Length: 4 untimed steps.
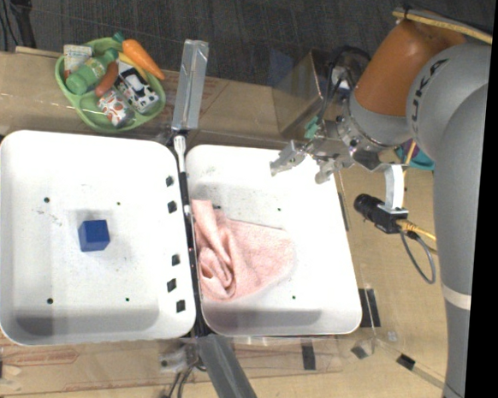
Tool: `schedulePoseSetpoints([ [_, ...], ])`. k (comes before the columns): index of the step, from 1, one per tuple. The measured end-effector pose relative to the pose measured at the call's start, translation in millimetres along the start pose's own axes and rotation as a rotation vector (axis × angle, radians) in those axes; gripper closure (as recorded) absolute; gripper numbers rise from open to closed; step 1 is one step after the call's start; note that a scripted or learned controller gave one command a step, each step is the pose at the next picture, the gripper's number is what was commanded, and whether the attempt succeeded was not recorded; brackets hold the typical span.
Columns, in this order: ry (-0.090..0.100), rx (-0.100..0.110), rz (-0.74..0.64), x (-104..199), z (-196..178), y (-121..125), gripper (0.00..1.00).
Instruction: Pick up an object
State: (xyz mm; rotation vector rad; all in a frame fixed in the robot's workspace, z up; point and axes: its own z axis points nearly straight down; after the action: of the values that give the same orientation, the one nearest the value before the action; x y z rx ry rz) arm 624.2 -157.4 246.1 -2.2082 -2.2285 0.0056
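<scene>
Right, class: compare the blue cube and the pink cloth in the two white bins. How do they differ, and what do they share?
The blue cube is small, rigid and sharp-edged; the pink cloth is soft, crumpled and much larger. The cube sits in the left bin, away from its walls; the cloth lies in the right bin, bunched against the left wall. Both rest on a bin floor, apart from the hand, which is above the right bin's far edge.

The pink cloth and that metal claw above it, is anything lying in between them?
No. In the camera view, only bare white floor of the right bin separates the gripper from the pink cloth.
</scene>
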Motion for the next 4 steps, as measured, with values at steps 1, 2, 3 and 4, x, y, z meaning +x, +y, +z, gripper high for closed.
schedulePoseSetpoints([
  [1,0.000,0.002,0.011,-3.8,120.2,-43.9,0.00],
  [2,-0.001,-0.003,-0.103,-28.1,154.3,9.3,0.00],
  [3,0.001,-0.002,-0.329,-18.3,154.6,-63.1,0.00],
  [4,-0.002,-0.005,-0.219,-46.7,154.0,-66.3,0.00],
])
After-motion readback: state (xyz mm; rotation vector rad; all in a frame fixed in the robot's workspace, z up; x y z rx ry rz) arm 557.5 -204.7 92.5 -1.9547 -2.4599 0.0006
